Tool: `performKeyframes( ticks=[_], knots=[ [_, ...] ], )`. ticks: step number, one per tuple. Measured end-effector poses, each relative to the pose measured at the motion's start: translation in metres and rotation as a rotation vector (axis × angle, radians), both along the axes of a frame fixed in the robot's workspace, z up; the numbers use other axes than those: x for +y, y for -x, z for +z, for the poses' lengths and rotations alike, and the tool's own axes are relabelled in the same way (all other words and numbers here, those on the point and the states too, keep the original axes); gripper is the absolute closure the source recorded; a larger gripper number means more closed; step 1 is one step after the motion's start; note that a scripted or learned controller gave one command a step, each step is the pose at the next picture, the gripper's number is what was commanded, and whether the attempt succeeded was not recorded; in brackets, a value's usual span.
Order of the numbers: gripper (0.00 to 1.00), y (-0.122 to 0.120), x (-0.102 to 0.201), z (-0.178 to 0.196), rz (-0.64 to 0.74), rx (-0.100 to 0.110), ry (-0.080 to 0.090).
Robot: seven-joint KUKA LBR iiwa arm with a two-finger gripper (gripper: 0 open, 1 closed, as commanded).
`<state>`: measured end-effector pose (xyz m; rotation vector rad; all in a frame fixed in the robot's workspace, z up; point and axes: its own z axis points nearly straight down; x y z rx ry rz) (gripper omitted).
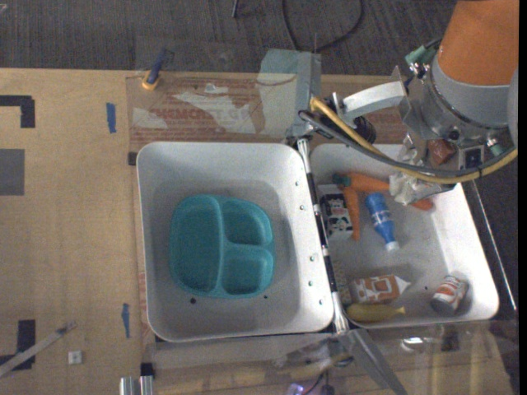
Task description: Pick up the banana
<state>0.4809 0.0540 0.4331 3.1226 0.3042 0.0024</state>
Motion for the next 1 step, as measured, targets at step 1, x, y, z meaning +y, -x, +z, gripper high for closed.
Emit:
performKeyframes(
  ticks=[1],
  knots=[
    [0.00, 0.0000, 0.0000, 0.0000, 0.000, 0.001, 0.000]
  ],
)
